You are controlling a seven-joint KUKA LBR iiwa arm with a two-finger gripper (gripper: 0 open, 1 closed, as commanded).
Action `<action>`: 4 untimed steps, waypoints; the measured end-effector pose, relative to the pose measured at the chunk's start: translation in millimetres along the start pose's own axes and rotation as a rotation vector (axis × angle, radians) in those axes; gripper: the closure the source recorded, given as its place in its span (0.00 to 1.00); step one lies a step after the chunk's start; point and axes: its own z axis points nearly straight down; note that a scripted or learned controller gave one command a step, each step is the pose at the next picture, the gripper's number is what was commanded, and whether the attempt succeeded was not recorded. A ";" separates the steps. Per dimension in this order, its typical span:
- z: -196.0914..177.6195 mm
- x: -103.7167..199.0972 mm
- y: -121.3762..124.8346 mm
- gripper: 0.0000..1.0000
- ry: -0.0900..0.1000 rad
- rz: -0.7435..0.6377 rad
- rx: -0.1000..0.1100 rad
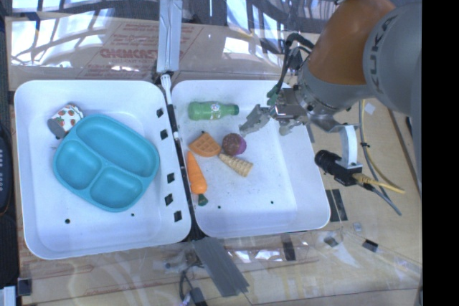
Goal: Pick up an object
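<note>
The grey KUKA arm (373, 46) with its orange band fills the upper right of the frame, reaching left over the right-hand white bin (301, 190). The left bin (36, 211) holds a blue divided plate (106, 161) at its centre, with a small spotted toy (66, 118) touching the plate's upper-left edge.

The gripper (267, 117) hangs above the upper middle of the right bin with its fingers spread apart and nothing between them. Just below and left of it lies a cluster of toy food: a green bottle (212, 110) lying on its side near the bin's top wall, an orange carrot (196, 175) by the left wall, a ridged cone (237, 165), an orange waffle-like piece (204, 146), and a dark purple round piece (234, 144) touching the cone.

The purple piece sits nearest the gripper. It looks light, hard and smooth, likely to roll or slip, so pinching it across its middle seems safest. The bottle offers a longer, steadier grasp across its body.

The bin floor is flat and white, with bare room toward the lower right.
</note>
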 end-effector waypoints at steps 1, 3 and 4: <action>153.7 -30.9 22.8 0.00 -0.001 0.000 -0.004; 146.0 10.5 6.8 1.00 -0.001 -0.005 0.002; 146.2 10.6 6.7 0.00 -0.001 -0.005 0.002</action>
